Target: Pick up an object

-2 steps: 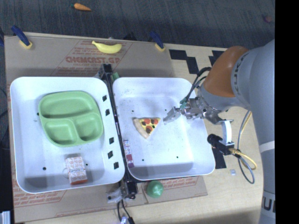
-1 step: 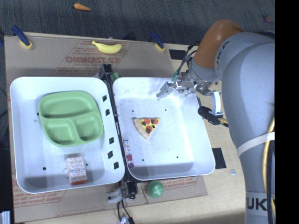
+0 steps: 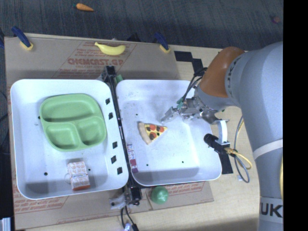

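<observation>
A toy pizza slice (image 3: 152,131) lies flat near the middle of the right bin (image 3: 192,170). My gripper (image 3: 172,110) hangs over the same bin, just up and to the right of the slice and apart from it. It looks open, with nothing between its fingers. The grey arm with its orange band comes in from the right and hides the bin's right rim. In the left bin (image 3: 24,177) a green divided plate (image 3: 72,121) sits toward the back, and a small wrapped packet (image 3: 78,174) lies near the front.
A yellow banana (image 3: 110,47) rests on the cardboard behind the bins. A green ball (image 3: 159,194) sits just outside the right bin's front rim. An orange piece (image 3: 84,6) lies on the floor at the back. A black divider with clips (image 3: 118,129) runs between the bins.
</observation>
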`<action>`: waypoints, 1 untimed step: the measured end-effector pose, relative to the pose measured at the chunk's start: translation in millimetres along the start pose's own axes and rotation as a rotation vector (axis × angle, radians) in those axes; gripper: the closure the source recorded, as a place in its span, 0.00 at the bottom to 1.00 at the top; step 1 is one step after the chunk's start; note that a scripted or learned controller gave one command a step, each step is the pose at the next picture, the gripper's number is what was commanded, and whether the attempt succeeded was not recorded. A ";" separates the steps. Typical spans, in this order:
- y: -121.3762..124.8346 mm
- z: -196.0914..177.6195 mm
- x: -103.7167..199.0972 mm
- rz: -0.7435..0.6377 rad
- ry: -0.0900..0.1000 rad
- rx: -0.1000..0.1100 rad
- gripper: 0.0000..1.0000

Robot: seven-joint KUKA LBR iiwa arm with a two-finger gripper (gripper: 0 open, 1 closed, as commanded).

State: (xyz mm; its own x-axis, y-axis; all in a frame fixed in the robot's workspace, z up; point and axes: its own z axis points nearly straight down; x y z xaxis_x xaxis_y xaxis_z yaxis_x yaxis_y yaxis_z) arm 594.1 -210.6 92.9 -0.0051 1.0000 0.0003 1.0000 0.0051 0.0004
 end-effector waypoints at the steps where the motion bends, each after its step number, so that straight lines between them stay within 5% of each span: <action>1: -118.5 1.2 -0.6 0.000 0.000 0.004 0.00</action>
State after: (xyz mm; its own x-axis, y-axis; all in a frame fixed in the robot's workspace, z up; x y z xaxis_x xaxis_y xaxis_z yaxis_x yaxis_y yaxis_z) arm 475.6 -211.7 91.7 -0.0051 1.0000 0.0002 1.0000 0.0051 -0.0039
